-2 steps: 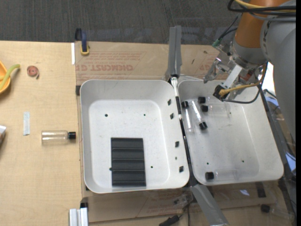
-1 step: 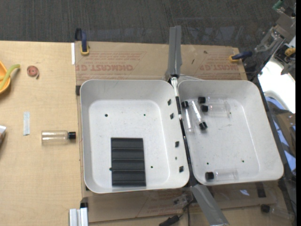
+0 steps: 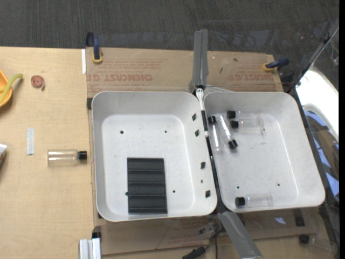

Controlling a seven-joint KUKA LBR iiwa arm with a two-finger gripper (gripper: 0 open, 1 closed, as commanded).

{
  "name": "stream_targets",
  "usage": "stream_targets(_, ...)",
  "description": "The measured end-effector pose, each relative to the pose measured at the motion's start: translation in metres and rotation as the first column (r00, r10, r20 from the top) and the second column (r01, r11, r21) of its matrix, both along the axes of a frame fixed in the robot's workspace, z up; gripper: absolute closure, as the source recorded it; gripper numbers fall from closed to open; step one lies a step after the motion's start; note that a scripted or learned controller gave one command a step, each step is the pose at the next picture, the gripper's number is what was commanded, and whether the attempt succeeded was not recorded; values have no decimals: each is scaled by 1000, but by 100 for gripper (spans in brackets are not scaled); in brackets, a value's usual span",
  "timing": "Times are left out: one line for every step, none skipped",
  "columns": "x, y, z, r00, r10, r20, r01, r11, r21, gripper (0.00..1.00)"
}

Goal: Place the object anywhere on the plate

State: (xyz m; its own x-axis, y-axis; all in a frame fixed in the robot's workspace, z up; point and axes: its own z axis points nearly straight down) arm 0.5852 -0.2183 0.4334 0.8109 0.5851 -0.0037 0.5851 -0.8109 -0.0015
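**Plate in left bin, vials in right bin; several items hard to make out**

The worktop (image 3: pixel 43 198) carries two white bins side by side on a sheet of cardboard (image 3: pixel 145 72).

The left bin (image 3: pixel 108 112) holds the plate (image 3: pixel 146 186), a black ribbed slab lying flat near the front wall. Nothing rests on it.

The right bin (image 3: pixel 294 144) holds the vials, clear tubes with black caps, all well apart from the plate. A cluster (image 3: pixel 229 129) lies in the rear left part of the bin, close to the wall shared with the left bin. Four caps can be made out there, but the clear bodies blend into the white floor and overlap, so their outlines and exact count are uncertain. A lone vial (image 3: pixel 253 201) lies on its side near the front wall, cap to the left. Which of these is the task's object cannot be told.

Whether the jaws are spread or pressed together cannot be told.

Outside the bins, a spare vial (image 3: pixel 64 156) lies on its side on the worktop, just left of the left bin, cap toward the bin. Further left are a pale strip (image 3: pixel 30 141) and a small reddish disc (image 3: pixel 36 81). A yellow item (image 3: pixel 5 89) is cut off by the left edge, and its kind cannot be told.

A blue clamp (image 3: pixel 90 41) grips the cardboard's rear left corner and another clamp (image 3: pixel 276 65) its rear right corner. A grey bar (image 3: pixel 200 58) runs back from between the bins.
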Motion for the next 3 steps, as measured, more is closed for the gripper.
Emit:
stream_targets(25, 72, 6, 937, -349, -1, 349, 937, -2, 0)
stream_targets(67, 179, 7, 910, -415, 2, 415, 910, -1, 0)
stream_targets(-10, 86, 7, 972, -237, -2, 237, 972, -2, 0)
